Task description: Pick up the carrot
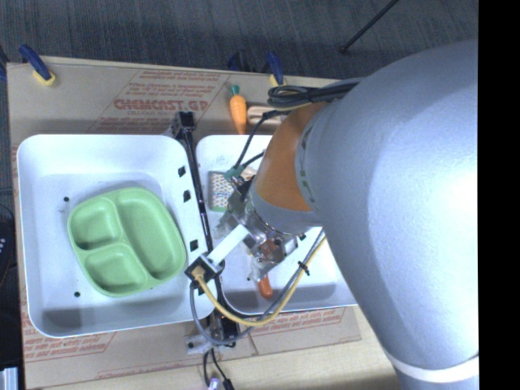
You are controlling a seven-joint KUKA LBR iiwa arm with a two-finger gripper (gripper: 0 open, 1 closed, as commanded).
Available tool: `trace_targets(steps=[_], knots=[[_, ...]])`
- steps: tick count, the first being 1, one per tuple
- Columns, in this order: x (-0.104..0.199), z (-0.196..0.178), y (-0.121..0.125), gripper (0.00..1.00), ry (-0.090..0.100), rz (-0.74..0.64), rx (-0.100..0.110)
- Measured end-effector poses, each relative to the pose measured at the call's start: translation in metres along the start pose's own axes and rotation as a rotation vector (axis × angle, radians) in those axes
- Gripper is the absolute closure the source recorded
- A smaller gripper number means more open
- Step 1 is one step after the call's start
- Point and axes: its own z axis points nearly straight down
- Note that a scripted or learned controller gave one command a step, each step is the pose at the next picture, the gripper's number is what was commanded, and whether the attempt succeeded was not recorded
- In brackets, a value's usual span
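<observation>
A small orange carrot with a green top lies on the cardboard just behind the right bin, outside it. Another small orange piece shows on that bin's floor near the front; I cannot tell what it is. My gripper hangs low in the right bin, directly above that orange piece. The arm's big grey body and orange band hide most of the right bin.
A green divided plate lies in the left bin. A small patterned packet rests at the left of the right bin. A black bar runs between the bins, and a yellow cable loops over the front edge.
</observation>
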Motion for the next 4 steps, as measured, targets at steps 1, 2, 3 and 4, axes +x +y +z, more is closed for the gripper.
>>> trace_targets(steps=[1, 2, 3, 4], knots=[[0.000, 0.000, 0.000, 0.00, 0.000, 0.000, 0.000], [0.001, 0.001, -0.001, 0.00, 0.002, 0.330, 0.000], [0.002, -0.009, -0.002, 1.00, -0.002, 0.323, 0.006], [0.019, -0.053, -0.030, 1.00, 0.003, 0.315, -0.002]])
